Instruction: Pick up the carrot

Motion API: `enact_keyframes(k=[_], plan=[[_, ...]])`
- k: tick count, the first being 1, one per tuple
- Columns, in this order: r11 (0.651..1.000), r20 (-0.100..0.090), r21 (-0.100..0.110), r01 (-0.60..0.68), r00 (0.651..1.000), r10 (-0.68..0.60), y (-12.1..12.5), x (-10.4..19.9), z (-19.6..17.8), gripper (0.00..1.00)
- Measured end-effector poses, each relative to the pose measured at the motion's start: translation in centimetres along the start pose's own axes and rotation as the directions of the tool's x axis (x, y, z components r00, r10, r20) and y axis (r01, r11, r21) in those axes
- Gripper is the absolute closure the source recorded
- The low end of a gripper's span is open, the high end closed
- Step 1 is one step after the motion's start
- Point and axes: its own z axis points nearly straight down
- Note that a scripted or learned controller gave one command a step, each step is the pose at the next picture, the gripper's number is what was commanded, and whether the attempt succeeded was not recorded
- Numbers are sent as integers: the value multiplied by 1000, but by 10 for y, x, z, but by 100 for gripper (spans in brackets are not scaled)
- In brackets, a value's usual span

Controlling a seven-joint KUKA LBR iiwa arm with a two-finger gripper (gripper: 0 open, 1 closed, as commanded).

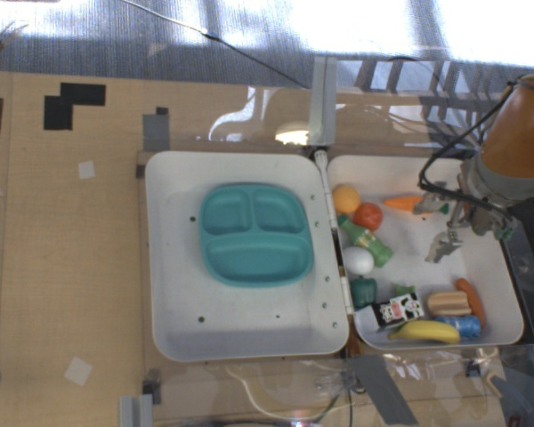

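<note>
The carrot (402,204) is orange and lies on its side near the back of the right bin (513,327), pointing left, with its green top toward the arm. My gripper (438,227) hangs just to the right of it, over the bin's middle, below the grey wrist and orange band. It looks open, with one finger (442,245) reaching toward the bin floor and the other close to the carrot's green end. Nothing sits between the fingers.
The right bin also holds an orange fruit (345,198), a red tomato (368,216), a green bottle (367,240), a white egg (358,260), a milk carton (400,310), a banana (424,331), a bun (449,303) and a sausage (470,299). A teal divided plate (256,234) lies in the left bin (173,327).
</note>
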Motion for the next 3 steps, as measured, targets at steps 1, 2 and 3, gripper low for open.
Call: enact_keyframes(k=[1, 2, 3], plan=[[980, 17, 9, 199, 980, -199, -12, -69, -49, 0], [936, 7, 8, 351, 936, -351, -14, -68, 22, 0], [904, 13, 14, 427, 904, -427, -14, -31, 21, 0]])
